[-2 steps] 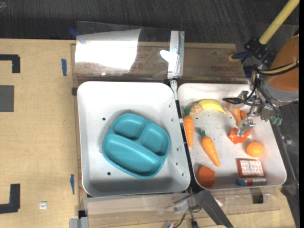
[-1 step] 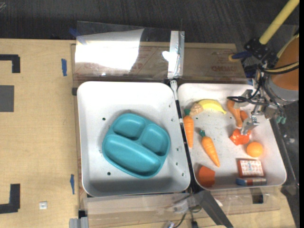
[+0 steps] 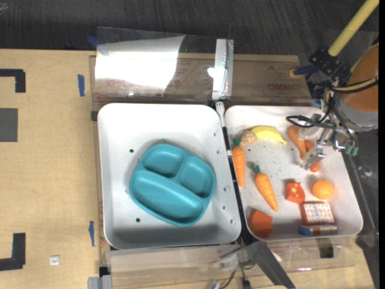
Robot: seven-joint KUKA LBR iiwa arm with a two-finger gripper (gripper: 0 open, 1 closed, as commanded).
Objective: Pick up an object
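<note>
My gripper (image 3: 313, 156) hangs low over the far right part of the right bin (image 3: 355, 221). Its tip is just right of an orange toy piece (image 3: 295, 138) and just above a small orange-red bit (image 3: 314, 167). Nothing is clearly seen held. To its left lies a yellow banana (image 3: 268, 134). Two carrots (image 3: 239, 165) (image 3: 266, 189) lie in the bin's left half. A red pepper (image 3: 294, 191), an orange (image 3: 323, 189) and a small printed box (image 3: 317, 211) sit nearer the front.
The left bin (image 3: 114, 137) holds a teal divided plate (image 3: 172, 183). A round orange-red toy (image 3: 261, 221) and a thin blue-and-red item (image 3: 317, 228) lie at the right bin's front. The arm's orange band (image 3: 367, 83) and cables stand above the back right corner.
</note>
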